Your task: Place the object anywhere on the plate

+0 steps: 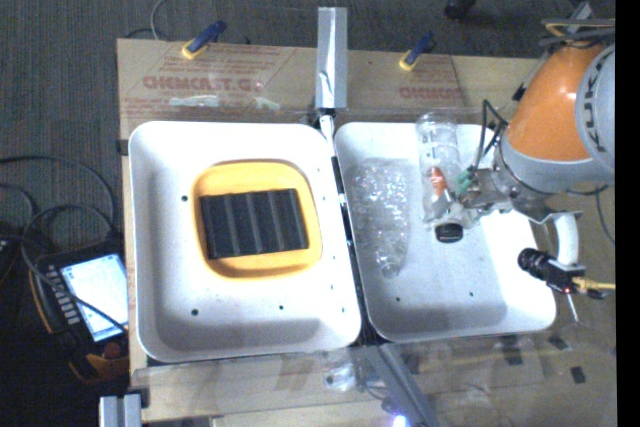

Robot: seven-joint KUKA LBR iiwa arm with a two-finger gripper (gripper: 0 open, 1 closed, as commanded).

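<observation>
Nothing is on the yellow plate [215, 260] in the left bin [160, 245] yet apart from its dark ribbed insert, so the whole transfer is left to do. Two clear plastic bottles [383, 212] lie in the right bin [480, 305], one crumpled near the bin's left wall, the other upright-looking at its far side just beside the gripper [462, 205]. Whether the gripper is grasping anything cannot be told.

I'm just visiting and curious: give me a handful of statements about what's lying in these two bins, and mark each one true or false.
1. The yellow plate sits in the left bin. True.
2. A dark ridged slab lies on the plate. True.
3. Two clear plastic bottles lie in the left bin. False: both are in the right bin.
4. The gripper is over the plate. False: it is over the right bin, beside the upper bottle.
5. The bottles are on the plate. False: they lie in the other bin.
</observation>
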